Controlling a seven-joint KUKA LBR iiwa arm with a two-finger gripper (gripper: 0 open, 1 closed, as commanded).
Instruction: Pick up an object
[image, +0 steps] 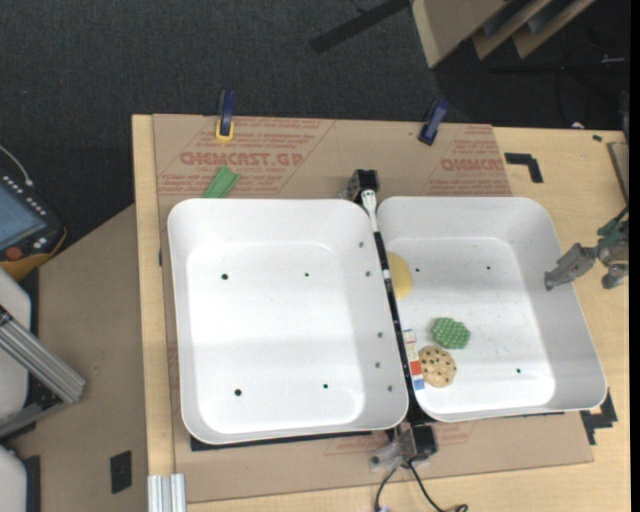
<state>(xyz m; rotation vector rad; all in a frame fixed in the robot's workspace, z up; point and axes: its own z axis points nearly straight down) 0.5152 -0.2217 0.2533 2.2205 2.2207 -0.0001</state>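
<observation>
At the right edge of the view, most of the arm is cut off; what shows is the gripper (585, 265), hanging over the outer rim of the right bin (560, 240). One grey finger (566, 266) points left and down over the rim and a second shows near the picture's edge, apart from the first with nothing between them, so the fingers look open and empty.

Inside the right bin, three small things lie close to its left wall. A pale yellow round piece (400, 275) sits against the divider between the bins, partly hidden by that edge, so its full shape is hard to make out. Below it lies a green knobbly piece (450, 332), and just beside that, lower and to the left, a tan cookie (437, 366) with dark specks. A small red and blue item (416, 372) touches the cookie's left side; it is too small to identify. All of these are well apart from the gripper.

The left bin (200, 300) shows its white floor with a few dark dots.
</observation>
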